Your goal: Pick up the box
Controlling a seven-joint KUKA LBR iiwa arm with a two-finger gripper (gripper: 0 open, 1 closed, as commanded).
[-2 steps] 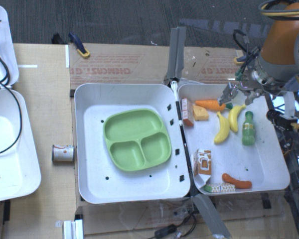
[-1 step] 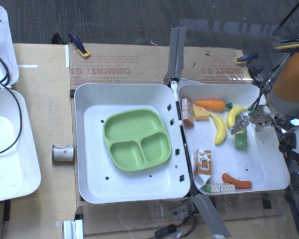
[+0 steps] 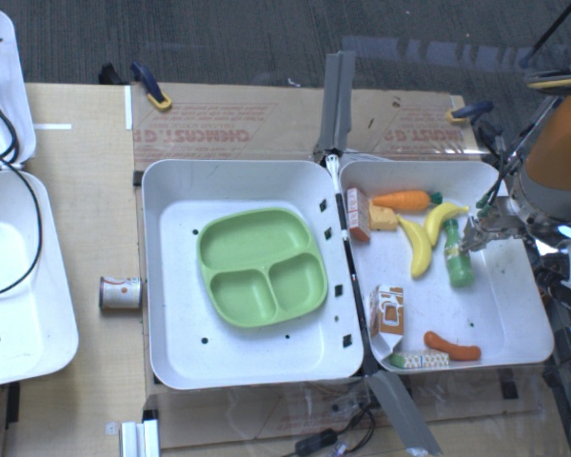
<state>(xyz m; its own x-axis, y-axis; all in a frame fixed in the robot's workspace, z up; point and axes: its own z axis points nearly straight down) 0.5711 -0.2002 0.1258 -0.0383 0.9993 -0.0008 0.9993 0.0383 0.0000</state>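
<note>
An orange and white box (image 3: 389, 313) lies in the right bin (image 3: 523, 298), near its left wall and toward the front. A smaller reddish-brown box (image 3: 358, 215) stands against the same wall farther back. My gripper (image 3: 478, 232) hangs over the right half of that bin, just beside the cap end of a green bottle (image 3: 459, 262). It is well to the right of both boxes and farther back than the orange one. Nothing is visibly held.
The right bin also holds a carrot (image 3: 403, 200), a yellow wedge (image 3: 383, 219), two bananas (image 3: 426, 234), a red sausage (image 3: 453, 348) and a pale tube (image 3: 421, 360). The left bin (image 3: 171, 331) holds a green divided plate (image 3: 262, 267). A small can (image 3: 121, 293) lies on the bench.
</note>
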